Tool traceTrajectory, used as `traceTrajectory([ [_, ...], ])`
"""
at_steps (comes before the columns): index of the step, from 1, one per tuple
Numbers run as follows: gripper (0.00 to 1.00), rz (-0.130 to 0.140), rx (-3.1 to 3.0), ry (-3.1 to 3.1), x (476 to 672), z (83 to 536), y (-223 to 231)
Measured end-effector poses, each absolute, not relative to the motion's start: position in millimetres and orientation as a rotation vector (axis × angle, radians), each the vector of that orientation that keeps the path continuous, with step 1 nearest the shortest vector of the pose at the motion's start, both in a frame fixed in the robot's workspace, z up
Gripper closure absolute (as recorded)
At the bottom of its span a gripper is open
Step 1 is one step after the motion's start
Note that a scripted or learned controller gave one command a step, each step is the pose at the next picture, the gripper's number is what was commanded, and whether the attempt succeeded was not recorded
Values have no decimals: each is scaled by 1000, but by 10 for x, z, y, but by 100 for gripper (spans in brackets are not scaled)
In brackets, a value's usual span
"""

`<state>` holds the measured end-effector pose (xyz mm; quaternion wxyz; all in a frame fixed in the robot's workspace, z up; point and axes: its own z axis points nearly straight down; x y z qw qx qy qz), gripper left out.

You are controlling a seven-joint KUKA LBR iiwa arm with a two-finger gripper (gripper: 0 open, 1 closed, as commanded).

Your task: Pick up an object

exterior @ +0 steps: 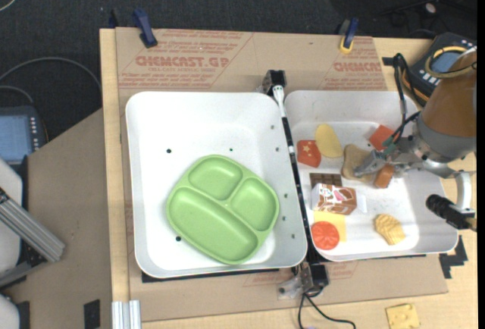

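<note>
Fingers (377,165) sit low among crowded toys in the right bin (356,104); their spread is unclear, so neighbours could get nudged.

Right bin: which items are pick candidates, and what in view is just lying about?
In play:
hand, low in the right bin
tan lump beside it
yellow piece
red round piece
brown-and-white packet
tan toy

Lying about:
green divided plate in the left bin
blue clamps
</note>
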<state>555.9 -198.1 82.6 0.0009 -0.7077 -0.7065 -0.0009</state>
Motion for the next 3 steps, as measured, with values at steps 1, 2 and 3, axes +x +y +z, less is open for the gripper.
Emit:
traceTrajectory([
  [1, 100, -8, -2227, -2225, 5583, 981, -1994],
  [2, 100, -7, -2215, -2233, 6030, 929, -1266],
  [3, 100, -17, -2214, -2238, 6137, 1917, -358],
])
